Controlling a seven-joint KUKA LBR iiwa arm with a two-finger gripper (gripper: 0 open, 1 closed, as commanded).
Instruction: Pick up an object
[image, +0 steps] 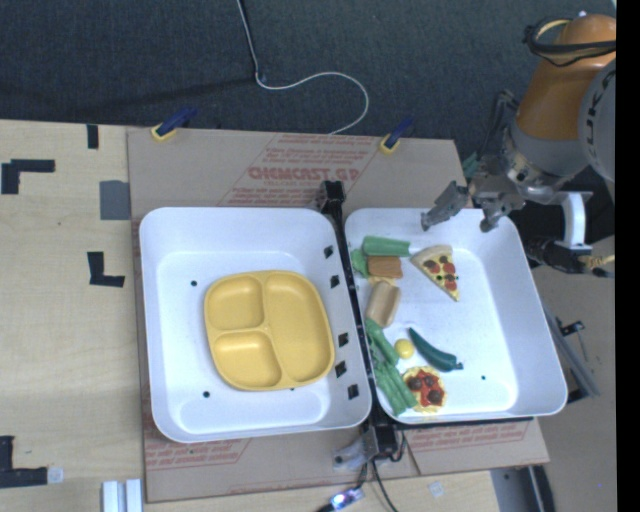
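Pizza slice (441, 270) (right bin) lies just below the end effector (463, 212), fingers spread apart, empty.

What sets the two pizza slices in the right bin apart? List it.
The upper pizza slice lies near the bin's far end, close to the gripper; the lower pizza slice lies near the front edge, touching green toy vegetables. The upper one stands clear of its neighbours. Both are toy wedges with red toppings.

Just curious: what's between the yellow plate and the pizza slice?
In the camera view, a green stick, a brown piece and a tan piece lie between the yellow plate and pizza slice.
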